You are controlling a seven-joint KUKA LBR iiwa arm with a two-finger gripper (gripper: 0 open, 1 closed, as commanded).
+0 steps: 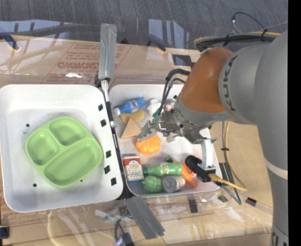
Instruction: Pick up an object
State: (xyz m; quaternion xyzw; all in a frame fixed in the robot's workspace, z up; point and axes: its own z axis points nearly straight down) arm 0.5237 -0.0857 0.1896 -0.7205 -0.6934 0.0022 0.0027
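Two white bins, one green divided plate, one green bottle.

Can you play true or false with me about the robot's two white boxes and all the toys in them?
1. The green divided plate lies in the left bin. True.
2. The orange pumpkin toy sits in the left bin. False: it is in the right bin, just below the pincer.
3. The green bottle is standing upright. False: it lies on its side near the front of the right bin.
4. A blue bottle lies near the back of the right bin. True.
5. The robot arm has an orange band. True.
6. The green plate has a pile of food on it. False: its compartments look bare.
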